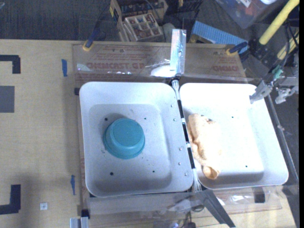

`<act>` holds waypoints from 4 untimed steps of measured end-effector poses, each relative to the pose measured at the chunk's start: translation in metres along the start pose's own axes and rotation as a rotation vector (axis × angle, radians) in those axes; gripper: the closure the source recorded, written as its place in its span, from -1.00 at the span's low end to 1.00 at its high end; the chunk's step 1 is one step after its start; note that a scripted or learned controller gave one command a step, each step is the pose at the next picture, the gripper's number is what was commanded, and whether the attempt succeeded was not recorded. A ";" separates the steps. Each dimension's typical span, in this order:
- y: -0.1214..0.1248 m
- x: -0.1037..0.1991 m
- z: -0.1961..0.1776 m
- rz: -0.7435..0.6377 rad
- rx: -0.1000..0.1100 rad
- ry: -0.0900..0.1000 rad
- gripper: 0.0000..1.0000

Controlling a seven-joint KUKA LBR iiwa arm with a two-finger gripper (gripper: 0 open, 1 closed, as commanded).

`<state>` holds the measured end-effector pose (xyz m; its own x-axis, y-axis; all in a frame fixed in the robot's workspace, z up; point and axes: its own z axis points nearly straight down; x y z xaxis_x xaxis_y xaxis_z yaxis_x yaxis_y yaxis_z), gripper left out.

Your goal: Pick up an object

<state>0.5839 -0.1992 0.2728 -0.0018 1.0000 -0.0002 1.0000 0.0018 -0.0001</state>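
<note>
Orange cloth [204, 146] crumpled along left wall of right bin [270, 141], teal bowl [124, 137] upside down mid left bin [90, 103]; gripper [271, 90] I see over right bin's far right corner, open or closed I can't tell

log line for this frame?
gripper: over right bin's far-right rim, holding nothing | blue bowl: left bin | tan cloth: right bin

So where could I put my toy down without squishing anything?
The right bin has the most bare floor: everything right of the yellow cloth, which lies bunched along that bin's left wall. In the left bin, the upside-down blue bowl sits left of middle, leaving bare floor to its right and narrower room elsewhere. The gripper hangs over the right bin's far right corner.
</note>
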 end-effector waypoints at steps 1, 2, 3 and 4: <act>-0.029 -0.024 -0.076 -0.012 -0.004 -0.003 -1.00; -0.101 0.050 0.045 0.215 0.001 0.000 -1.00; -0.028 0.064 0.152 0.172 0.000 0.000 -1.00; -0.028 0.063 0.152 0.172 0.000 0.000 -1.00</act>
<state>0.5560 -0.1359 0.1212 0.1697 0.9855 -0.0004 0.9855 -0.1697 -0.0001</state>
